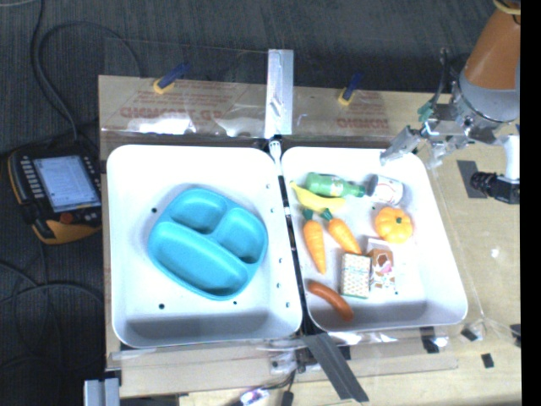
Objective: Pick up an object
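Observation:
The right bin (444, 260) holds toy food. A green bottle (332, 184) lies at the back, with a yellow banana (313, 199) just in front of it. Two orange carrots (314, 244) (344, 234) lie side by side in the middle. An orange fruit (394, 224) sits to their right. Two small cartons (356, 275) (383, 271) lie near the front, and a red-brown sausage (330, 299) lies at the front left. My gripper (399, 150) hangs over the bin's back right rim, above and behind the fruit, touching none of the objects.
The left bin (127, 311) holds a blue divided plate (209, 240). A small white round item (390, 191) lies behind the orange fruit. A metal divider post (280, 91) stands behind the bins. A teach pendant (55, 189) lies on the floor at left.

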{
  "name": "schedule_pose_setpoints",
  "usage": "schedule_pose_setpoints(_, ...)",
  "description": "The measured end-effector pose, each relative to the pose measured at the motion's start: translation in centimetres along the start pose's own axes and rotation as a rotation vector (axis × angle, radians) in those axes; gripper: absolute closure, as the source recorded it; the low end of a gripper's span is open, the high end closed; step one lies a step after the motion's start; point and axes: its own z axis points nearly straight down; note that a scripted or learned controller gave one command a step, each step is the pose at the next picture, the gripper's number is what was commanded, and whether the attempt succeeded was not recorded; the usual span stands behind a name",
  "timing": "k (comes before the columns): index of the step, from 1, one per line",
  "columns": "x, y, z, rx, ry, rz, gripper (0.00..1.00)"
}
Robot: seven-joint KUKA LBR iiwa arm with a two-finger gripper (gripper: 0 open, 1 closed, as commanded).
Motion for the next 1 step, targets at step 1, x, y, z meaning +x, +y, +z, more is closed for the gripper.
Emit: schedule_pose_setpoints(1, 3.58, -0.39, 9.97, 0.0, -0.001, -0.198, 0.0)
